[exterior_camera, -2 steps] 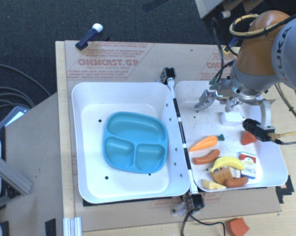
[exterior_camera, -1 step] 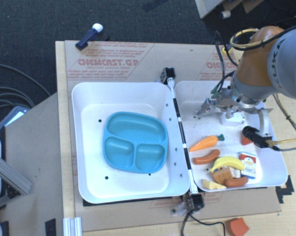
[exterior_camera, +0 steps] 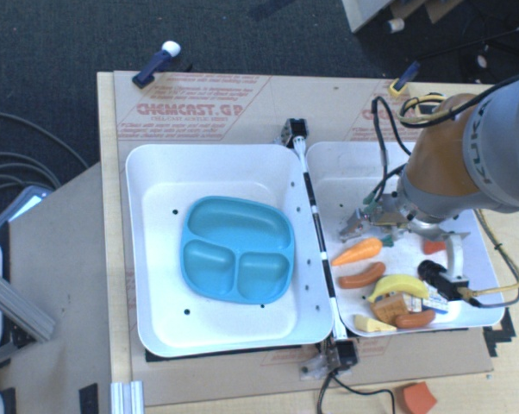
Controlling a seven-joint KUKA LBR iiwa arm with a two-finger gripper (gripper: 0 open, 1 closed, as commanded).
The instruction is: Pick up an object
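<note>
ok, arm (exterior_camera: 466,158) enters from frame right, gripper (exterior_camera: 373,216) low over the right bin (exterior_camera: 328,166), just above the toy carrot (exterior_camera: 358,251); whether it's gripping, cannot tell. sausage (exterior_camera: 362,277) and banana (exterior_camera: 399,287) clustered lower right. blue divided plate (exterior_camera: 237,249) sits in the left bin (exterior_camera: 147,257), out of the way.

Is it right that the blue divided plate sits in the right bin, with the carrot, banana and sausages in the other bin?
Not quite. The camera view shows the blue divided plate in the left bin, not the right one. The rest holds: the carrot, banana and sausages lie in the other bin, the right bin, under the arm.
</note>
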